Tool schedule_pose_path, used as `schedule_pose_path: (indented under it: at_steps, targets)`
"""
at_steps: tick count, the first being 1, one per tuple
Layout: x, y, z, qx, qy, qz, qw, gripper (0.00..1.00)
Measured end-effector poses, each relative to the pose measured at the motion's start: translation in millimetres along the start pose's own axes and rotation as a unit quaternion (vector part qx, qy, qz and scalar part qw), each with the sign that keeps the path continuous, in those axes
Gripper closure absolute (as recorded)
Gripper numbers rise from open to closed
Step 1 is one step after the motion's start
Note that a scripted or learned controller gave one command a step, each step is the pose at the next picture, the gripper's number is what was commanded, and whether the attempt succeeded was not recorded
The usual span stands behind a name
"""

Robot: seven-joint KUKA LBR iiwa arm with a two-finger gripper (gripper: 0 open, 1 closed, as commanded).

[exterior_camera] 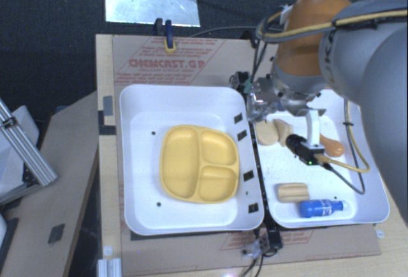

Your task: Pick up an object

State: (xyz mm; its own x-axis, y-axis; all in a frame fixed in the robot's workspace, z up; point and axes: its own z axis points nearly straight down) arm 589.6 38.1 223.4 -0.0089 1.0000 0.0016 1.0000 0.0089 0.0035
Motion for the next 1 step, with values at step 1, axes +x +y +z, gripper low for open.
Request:
schedule_pose_path:
  at_steps: [1]
  targets:
    - [51.6, 17.8, 9.7, 0.0, 0.0, 0.0, 1.0, 1.0]
